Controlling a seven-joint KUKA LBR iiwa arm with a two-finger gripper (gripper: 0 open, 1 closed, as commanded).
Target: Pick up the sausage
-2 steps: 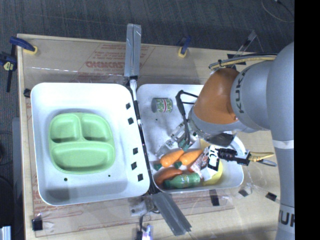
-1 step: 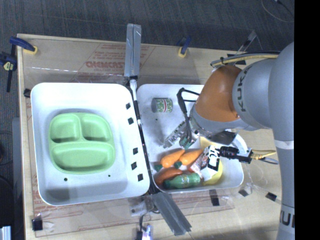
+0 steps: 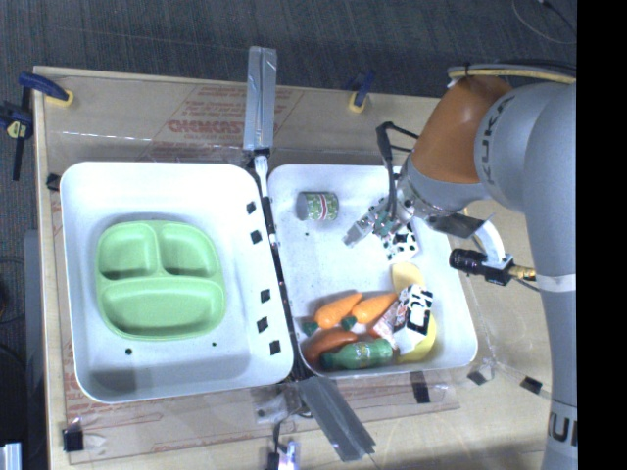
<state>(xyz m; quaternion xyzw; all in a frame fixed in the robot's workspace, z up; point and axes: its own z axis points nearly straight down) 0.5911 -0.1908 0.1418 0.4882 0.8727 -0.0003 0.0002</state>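
The sausage (image 3: pixel 329 342) is a reddish-brown piece lying near the front wall of the right bin (image 3: pixel 294 262). It is wedged between two orange carrots (image 3: pixel 355 308) and a green bottle (image 3: pixel 359 354). My gripper (image 3: pixel 366 227) hangs over the middle of the right bin, well behind the sausage and apart from it. It is open with nothing between its fingers. The grey arm with its orange band (image 3: pixel 456 135) reaches in from the right.
A small green can (image 3: pixel 317 206) lies at the back of the right bin, left of the gripper. A black-and-white item (image 3: pixel 415 308) and a yellow piece (image 3: pixel 425 342) crowd the front right corner. The left bin (image 3: pixel 88 360) holds a green divided tray (image 3: pixel 162 278).
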